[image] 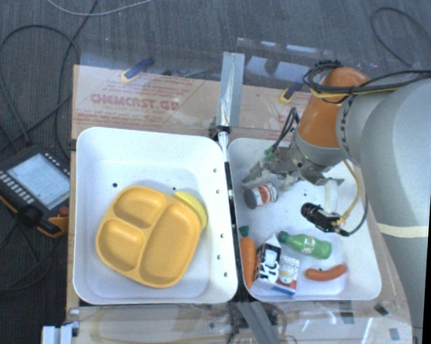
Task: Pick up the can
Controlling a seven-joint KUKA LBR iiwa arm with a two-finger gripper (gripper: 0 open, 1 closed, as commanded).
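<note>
Arm [395, 136] enters from frame right, over the right bin [369, 289]. Can [262, 195] lies on its side in that bin's upper left, near the divider. Judged rigid, light, smooth and prone to roll; best gripped across the cylinder's middle. Jaws [274, 173] sit just above the can, slightly right; spread or pressed together, cannot tell.

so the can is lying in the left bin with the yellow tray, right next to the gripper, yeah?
Not quite. The camera view shows the can lying in the right bin, next to the gripper. The yellow tray sits in the left bin, apart from the can.
</note>
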